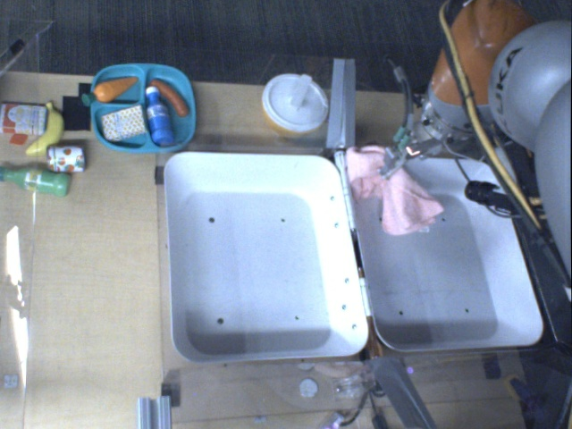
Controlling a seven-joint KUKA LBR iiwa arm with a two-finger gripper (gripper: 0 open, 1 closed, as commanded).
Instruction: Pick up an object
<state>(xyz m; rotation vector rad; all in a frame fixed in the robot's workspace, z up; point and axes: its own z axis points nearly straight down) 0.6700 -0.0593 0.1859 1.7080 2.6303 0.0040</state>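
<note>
While I reached in from the right, my gripper point(399, 153) pinched the pink cloth point(393, 195) by its upper part, jaws closed on it, so it draped over the right bin point(465, 275), near the left bin point(259, 257).

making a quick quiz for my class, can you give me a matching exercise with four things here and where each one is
Things:
1. pink cloth
2. blue divided tray
3. banana
4. white lidded cup

Places:
A. beyond the left bin's far right corner
B. in the right bin, near its far left corner
C. near the bench's left edge
D. beyond the left bin's far left corner

Pairs: 1-B, 2-D, 3-C, 4-A
</note>
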